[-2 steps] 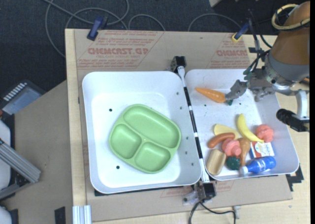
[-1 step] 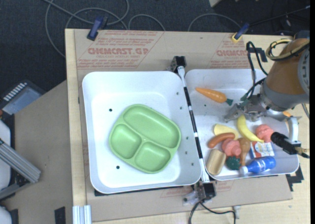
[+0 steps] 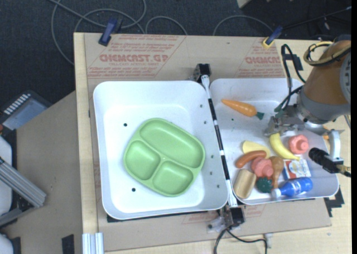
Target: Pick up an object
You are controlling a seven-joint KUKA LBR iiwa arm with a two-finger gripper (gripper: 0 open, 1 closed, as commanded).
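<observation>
The right bin [image 3: 240, 88] holds a heap of toy food. An orange carrot [image 3: 239, 107] lies toward its back. A yellow banana [image 3: 280, 145] lies in the middle, and a pink piece [image 3: 299, 144] sits just right of it. Nearer the front are a brown sausage [image 3: 250, 158], a red strawberry [image 3: 261, 166], a tan bread roll [image 3: 244, 183] and a blue bottle [image 3: 294, 186]. My gripper [image 3: 277, 124] is low in this bin, just above the banana's upper end and right of the carrot's green tip. Nothing shows between its fingers.
The left bin [image 3: 111, 102] carries a green divided plate [image 3: 163, 157]. A black hinge strip [image 3: 215, 130] runs between the bins. The grey and orange arm [image 3: 326, 88] leans in over the right bin's far right side, with cables along it.
</observation>
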